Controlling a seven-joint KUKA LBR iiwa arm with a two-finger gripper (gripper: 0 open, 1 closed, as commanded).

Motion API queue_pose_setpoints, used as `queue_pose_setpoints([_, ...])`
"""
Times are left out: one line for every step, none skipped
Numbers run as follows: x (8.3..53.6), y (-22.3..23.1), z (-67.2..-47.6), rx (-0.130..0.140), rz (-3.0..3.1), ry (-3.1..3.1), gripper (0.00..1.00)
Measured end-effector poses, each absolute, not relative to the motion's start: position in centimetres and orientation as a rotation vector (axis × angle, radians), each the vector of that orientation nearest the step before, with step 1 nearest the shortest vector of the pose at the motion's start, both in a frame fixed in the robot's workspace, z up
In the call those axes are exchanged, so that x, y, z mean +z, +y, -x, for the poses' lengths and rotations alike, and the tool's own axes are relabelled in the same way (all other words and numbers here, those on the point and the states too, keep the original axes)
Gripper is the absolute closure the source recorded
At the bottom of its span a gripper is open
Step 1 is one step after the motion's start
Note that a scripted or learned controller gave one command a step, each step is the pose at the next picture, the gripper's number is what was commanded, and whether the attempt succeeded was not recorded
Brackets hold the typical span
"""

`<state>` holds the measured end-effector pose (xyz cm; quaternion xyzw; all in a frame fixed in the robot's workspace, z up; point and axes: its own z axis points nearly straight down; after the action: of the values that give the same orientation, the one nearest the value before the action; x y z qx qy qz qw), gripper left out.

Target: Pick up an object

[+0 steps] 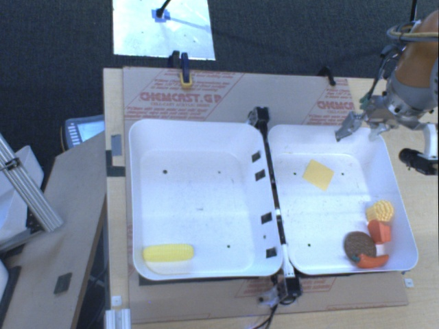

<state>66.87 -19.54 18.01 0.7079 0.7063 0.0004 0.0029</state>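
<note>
Two shallow white bins sit side by side on the bench, and the gripper [361,124] hovers over the far edge of the right bin [329,262] with its two fingers spread apart and nothing between them. Nearest it, alone in that bin's far half, lies a flat yellow square [318,174], thin and pale (probably a light, stiff toy cheese slice). Lying so flush, it would likely be best pinched across two opposite edges.
</note>
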Motion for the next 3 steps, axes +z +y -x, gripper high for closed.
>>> queue_pose_setpoints([18.0, -19.2, -66.9, 0.003, -2.215, 2.222, 0.00])
queue_pose_setpoints([20.7, -19.3, -66.3, 0.004, -2.217, 2.218, 0.00])
queue_pose_setpoints([20.2, -20.7, -64.7, 0.000, -2.221, 2.219, 0.00])
